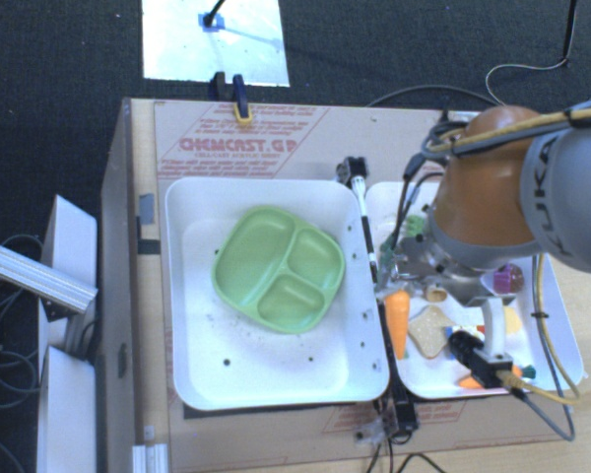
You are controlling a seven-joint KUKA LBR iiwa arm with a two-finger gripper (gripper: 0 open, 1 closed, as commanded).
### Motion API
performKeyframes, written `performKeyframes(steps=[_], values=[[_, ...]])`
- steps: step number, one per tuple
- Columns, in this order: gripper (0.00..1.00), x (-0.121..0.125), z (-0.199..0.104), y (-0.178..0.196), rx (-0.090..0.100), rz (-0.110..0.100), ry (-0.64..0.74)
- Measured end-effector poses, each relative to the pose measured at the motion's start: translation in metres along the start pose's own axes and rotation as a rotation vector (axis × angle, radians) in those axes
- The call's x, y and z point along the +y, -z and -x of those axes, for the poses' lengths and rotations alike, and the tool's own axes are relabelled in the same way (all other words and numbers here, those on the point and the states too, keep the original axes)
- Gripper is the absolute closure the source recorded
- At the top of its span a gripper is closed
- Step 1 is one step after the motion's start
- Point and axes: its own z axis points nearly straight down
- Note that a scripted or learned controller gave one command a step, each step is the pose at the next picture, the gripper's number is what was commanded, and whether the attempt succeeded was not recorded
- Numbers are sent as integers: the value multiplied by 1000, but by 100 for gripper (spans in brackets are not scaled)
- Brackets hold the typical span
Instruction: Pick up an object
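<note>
My gripper (pixel 406 270) hangs low over the left part of the right bin (pixel 561 335), under the orange wrist band. Just below it an orange carrot (pixel 397 323) lies along the bin's left wall. A tan bread slice (pixel 430 331) rests to the right of the carrot. A small round tan piece (pixel 435 292) sits just above the bread. A green item (pixel 414 227) peeks out beside the wrist, and a purple object (pixel 507 279) lies further right. The arm hides much of this bin.
The left bin (pixel 207 363) holds a light green divided plate (pixel 279 268), tilted slightly. A black-and-white divider rail (pixel 367 249) separates the two bins. A small orange piece (pixel 470 384) lies at the right bin's front edge. Cables run at the back right.
</note>
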Motion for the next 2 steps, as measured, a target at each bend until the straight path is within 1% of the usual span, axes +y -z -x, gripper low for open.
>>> performKeyframes(steps=[2], values=[[100, 2, 0, 21, 1, 5, 2]])
